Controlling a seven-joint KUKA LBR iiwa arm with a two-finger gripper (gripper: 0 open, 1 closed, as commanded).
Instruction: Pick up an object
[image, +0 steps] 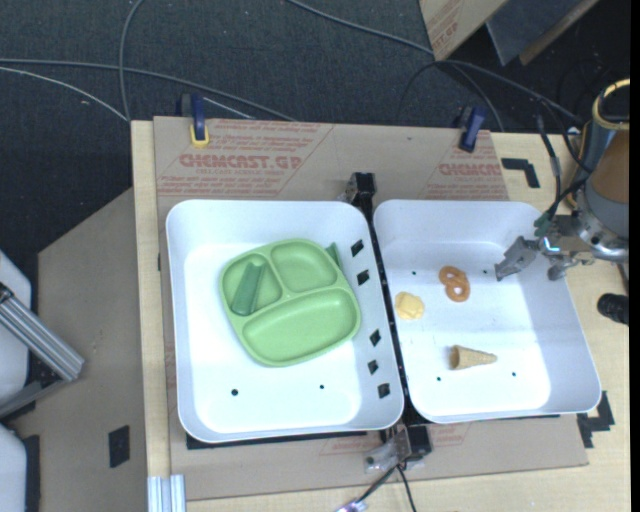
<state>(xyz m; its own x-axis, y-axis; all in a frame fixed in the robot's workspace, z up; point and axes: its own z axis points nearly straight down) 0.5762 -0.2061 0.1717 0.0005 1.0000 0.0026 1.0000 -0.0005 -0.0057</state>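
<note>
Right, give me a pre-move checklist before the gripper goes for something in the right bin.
1. Gripper over the right bin, near its upper right: ok.
2. Nothing between its fingers: ok.
3. Pretzel lies apart from the yellow piece and the cone: ok.
4. Pretzel is the nearest piece to the gripper: ok.
5. Fingers open wide enough: cannot tell.
6. Green tray sits in the left bin, out of the way: ok.

plate (291, 302) in left bin (195, 330) — pretzel (455, 283) right
</note>
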